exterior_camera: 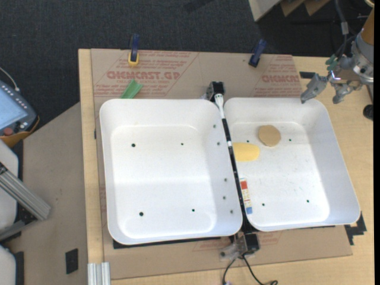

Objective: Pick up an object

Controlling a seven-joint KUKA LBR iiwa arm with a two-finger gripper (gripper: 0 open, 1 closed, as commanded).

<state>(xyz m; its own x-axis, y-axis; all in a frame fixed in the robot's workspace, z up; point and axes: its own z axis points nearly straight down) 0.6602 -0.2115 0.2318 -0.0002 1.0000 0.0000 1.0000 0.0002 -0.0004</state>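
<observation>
From the overhead camera, the gripper [325, 91] is hanging above the right bin [332, 159] at its far right corner, fingers spread apart and gripping nothing. Below and to its left, a tan round object [269, 136] is lying in that bin, with a yellow object [246, 152] just beyond it against the dividing rim. The left bin [119, 177] is sitting farther left, offering wide white floor.

The arm [367, 40] is cut off by the right edge, so just its wrist end shows near the bench's far right corner. The gripper [325, 88] is small and blurred. Printing on a narrow strip [245, 196] between the two bins is too small to read. A blue-screened device [12, 108] is cropped at the left edge.
</observation>
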